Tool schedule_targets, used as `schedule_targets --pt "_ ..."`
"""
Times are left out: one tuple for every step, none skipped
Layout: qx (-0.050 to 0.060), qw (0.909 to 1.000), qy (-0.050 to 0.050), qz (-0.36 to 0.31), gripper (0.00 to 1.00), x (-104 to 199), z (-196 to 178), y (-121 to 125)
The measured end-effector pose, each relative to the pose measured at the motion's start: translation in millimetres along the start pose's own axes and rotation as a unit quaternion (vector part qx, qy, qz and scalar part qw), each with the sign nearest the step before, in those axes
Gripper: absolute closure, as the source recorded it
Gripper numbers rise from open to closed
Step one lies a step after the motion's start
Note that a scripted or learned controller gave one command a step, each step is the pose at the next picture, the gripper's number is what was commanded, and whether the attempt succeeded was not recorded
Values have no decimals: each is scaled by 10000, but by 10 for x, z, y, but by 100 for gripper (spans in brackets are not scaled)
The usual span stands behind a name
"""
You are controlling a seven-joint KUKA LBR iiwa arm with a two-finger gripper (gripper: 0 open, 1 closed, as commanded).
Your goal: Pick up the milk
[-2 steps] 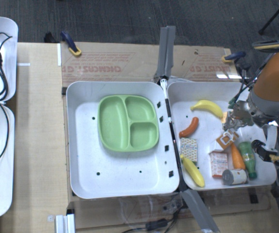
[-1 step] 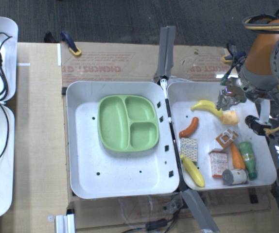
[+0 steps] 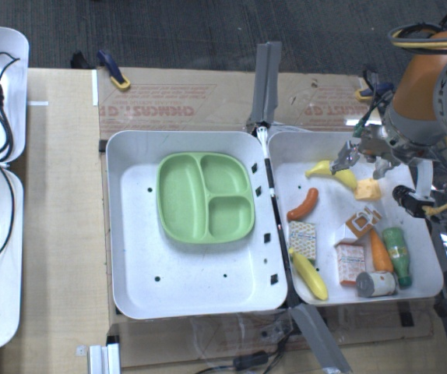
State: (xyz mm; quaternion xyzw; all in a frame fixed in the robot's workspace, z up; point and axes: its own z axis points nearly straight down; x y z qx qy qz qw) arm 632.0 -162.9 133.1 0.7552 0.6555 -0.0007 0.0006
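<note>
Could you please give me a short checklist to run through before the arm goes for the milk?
1. Milk carton in view in the right bin: ok.
2. Carton lying free of the gripper: ok.
3. Gripper above the carton: not ok, it is over the bin's far end, near a banana.
4. Room around carton: not ok, carrot and can crowd it.
5. Finger opening: cannot tell.
</note>
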Motion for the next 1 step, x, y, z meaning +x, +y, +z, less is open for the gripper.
schedule_targets --pt "4 9947 -2 1028 0 278 -312 159"
